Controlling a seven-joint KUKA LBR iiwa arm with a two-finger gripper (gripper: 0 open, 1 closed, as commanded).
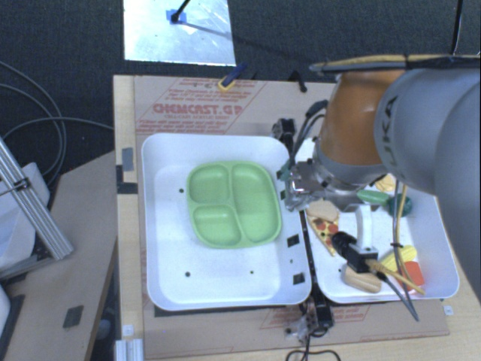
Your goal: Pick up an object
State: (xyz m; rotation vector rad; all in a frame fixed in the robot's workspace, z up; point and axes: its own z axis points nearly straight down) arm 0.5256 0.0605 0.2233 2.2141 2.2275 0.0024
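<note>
My gripper (pixel 297 188) hangs low over the left edge of the right bin (pixel 443 277), next to the divider between the two bins. Just below and right of it lies a toy pizza slice (pixel 325 228). A tan wooden piece (pixel 361 280) rests near the bin's front edge, and a yellow and red item (pixel 410 265) lies to its right. Part of a green object (pixel 373 197) shows from under the arm. The arm hides the back of this bin.
A green divided plate (pixel 231 204) sits in the middle of the left bin (pixel 169 277). Thin grey rods (pixel 400 290) cross the front of the right bin. A cardboard sheet (pixel 197 104) lies beneath both bins.
</note>
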